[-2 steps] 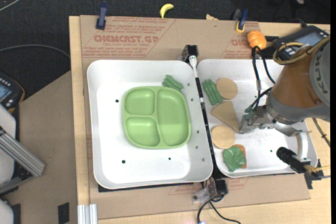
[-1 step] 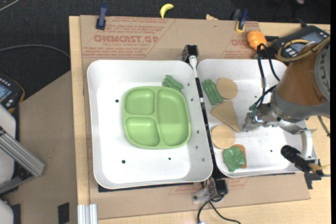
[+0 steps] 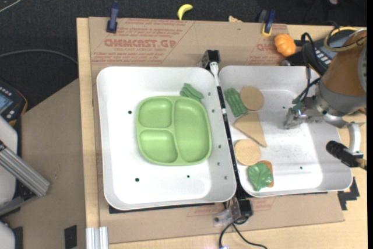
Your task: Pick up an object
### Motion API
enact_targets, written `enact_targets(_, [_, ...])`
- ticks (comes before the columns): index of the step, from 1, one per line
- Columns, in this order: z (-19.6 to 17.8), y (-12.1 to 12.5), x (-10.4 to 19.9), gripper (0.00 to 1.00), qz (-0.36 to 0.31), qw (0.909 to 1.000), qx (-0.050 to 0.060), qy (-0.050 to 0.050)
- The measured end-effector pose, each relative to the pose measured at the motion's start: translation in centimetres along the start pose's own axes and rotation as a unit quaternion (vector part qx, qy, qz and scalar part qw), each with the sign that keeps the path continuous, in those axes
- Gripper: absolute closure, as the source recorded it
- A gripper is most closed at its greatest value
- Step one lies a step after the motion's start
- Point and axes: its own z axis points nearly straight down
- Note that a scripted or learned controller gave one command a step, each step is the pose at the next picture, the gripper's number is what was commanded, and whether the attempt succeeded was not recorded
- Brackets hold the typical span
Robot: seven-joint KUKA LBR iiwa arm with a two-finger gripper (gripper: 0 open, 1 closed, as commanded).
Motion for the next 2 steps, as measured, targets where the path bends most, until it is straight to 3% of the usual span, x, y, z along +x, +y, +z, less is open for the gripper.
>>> enact_targets(2, [-2.1, -0.1, 0.3, 1.0, -0.001, 1.0, -0.001, 0.0])
